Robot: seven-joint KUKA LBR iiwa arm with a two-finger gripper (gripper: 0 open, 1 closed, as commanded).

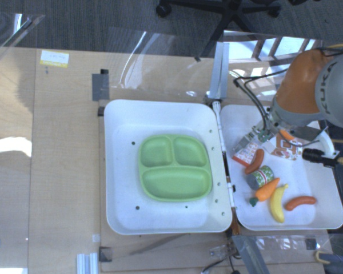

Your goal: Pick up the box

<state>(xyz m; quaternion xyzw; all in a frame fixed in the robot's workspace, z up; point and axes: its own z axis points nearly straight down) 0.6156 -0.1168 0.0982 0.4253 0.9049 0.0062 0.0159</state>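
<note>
The grey arm's hand [262,133], finger state indiscernible, hangs over the right white bin's [326,218] far-left area, just above the small red-and-white printed cardboard box [246,150], which lies near that bin's left edge touching a red sausage [255,160].

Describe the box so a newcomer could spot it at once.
Look in the right bin, at its left side by the divider. The box lies flat there, just under the arm's wrist, a sausage against its lower edge. It is the only flat, printed rectangle among rounded toy foods.
</note>
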